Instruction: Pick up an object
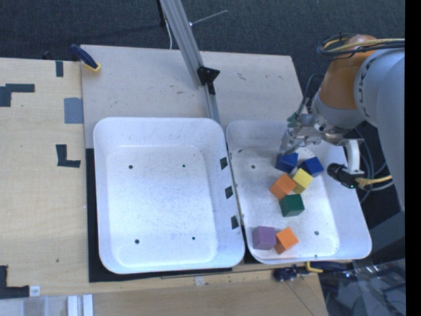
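Seven small cubes [290, 189] in right bin [342, 239]; mixed colours

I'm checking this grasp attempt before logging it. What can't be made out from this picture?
- Gripper: in the camera view the wrist covers its fingers from above, so their state and any grip on the blue cube just below are unreadable.
- Second blue cube: whether it touches the yellow cube is too small to tell.
- Arm: cut off by the right edge of the picture.
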{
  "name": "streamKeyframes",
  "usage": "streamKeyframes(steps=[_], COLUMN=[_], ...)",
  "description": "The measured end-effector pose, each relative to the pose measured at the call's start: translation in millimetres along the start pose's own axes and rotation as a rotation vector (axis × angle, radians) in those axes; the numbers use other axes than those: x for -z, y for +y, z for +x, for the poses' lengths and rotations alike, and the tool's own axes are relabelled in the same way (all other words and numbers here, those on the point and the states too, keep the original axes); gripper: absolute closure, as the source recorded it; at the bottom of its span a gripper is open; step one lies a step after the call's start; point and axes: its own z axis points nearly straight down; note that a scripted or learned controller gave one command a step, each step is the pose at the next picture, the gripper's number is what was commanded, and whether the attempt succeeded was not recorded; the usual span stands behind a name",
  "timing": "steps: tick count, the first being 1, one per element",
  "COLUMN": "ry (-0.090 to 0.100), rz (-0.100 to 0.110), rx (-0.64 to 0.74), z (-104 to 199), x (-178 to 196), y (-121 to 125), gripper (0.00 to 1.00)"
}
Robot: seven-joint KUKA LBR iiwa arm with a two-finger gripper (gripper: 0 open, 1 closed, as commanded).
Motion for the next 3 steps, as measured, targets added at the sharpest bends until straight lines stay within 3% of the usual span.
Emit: streamKeyframes(steps=[2, 3], ry=[0.003, 0.003], rz=[-0.001, 0.004], rx=[-0.001, -0.001], z=[15.3, 15.9], x=[95.6, 108.8], y=[8.2, 8.7], gripper=[1.0, 1.0])
